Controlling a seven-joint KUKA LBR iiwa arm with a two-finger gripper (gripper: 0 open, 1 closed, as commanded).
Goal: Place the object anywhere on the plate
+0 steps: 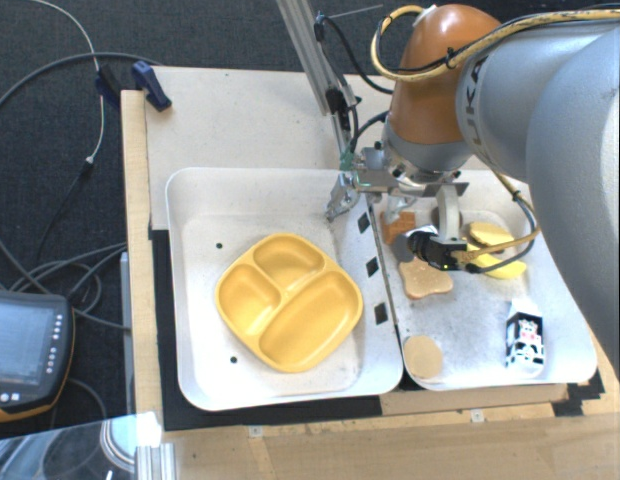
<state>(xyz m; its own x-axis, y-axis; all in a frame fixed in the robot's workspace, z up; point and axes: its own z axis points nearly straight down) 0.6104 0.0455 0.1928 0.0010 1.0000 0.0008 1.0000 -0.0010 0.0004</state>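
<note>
Status: the placement is not done. The yellow divided plate [290, 303] lies in the left bin [190, 228], and none of its three compartments bears anything.

My gripper [418, 216] hangs over the near-left part of the right bin [480, 328], close to the wall between the bins. My wrist hides its working end, so I cannot tell whether it is spread, pressed together or pinching.

A small brown piece [396, 230] directly beneath it is probably the object, though the view is poor there.

Left to do, in my judgement: secure the piece, carry it over the wall, set it on the plate.

Also in the right bin:
- a toast-shaped slice [426, 280]
- a round tan disc [423, 356]
- a yellow item [490, 238]
- a cow-patterned carton [526, 340]

The bench [230, 128] is pale, with dark floor and loose cables [50, 208] to the left.
</note>
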